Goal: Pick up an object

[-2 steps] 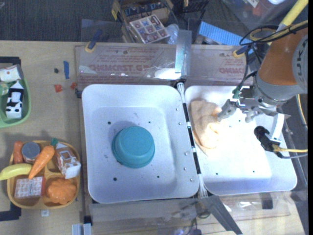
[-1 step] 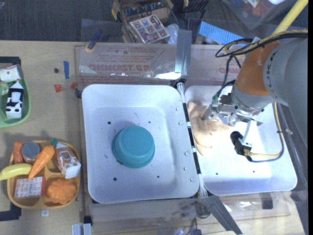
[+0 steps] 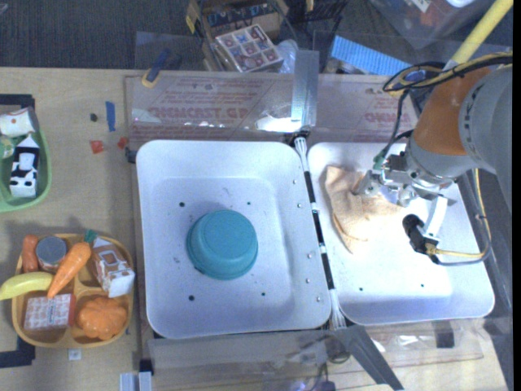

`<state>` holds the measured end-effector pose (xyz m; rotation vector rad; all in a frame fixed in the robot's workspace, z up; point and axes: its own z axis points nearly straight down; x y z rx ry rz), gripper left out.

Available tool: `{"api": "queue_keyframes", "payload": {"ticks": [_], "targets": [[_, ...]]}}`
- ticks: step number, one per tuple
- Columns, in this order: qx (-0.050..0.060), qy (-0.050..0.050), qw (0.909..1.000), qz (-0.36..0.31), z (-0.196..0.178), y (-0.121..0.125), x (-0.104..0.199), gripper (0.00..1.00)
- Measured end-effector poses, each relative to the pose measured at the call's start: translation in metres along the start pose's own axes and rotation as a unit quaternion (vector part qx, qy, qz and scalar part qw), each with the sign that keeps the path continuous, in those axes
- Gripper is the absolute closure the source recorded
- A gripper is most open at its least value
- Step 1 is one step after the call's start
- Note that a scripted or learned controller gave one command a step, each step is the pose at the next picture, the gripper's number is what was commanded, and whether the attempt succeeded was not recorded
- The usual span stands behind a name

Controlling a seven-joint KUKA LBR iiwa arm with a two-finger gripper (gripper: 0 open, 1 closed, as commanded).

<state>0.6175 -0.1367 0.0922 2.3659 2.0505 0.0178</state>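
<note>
- Where the right-hand shallow white bin [image 3: 456, 300] sits, a crumpled tan cloth [image 3: 356, 206] lies in its upper left.
- Grey two-finger gripper [image 3: 376, 181] touches the cloth's right edge; its opening cannot be told.
- Left-hand white bin [image 3: 163, 300] holds an upturned round teal bowl [image 3: 222, 243].

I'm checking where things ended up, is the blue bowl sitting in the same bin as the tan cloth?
No, the blue bowl sits upside down in the left bin, while the tan cloth lies in the right bin.

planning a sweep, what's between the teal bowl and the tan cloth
In the camera view, bare white bin floor, then the two bins' adjoining rims, lie between the teal bowl and the tan cloth.
</note>
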Motion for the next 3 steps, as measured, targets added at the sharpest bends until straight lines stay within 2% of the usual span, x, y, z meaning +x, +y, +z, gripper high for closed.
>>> {"api": "queue_keyframes", "payload": {"ticks": [1, 2, 3], "targets": [[-0.001, 0.001, 1.0000, 0.001, -0.010, 0.001, 0.000, 1.00], [0.009, 0.000, 0.9890, -0.148, -0.095, 0.017, 0.057, 1.00], [0.009, 0.000, 0.9816, -0.191, -0.089, 0.037, 0.098, 1.00]]}}
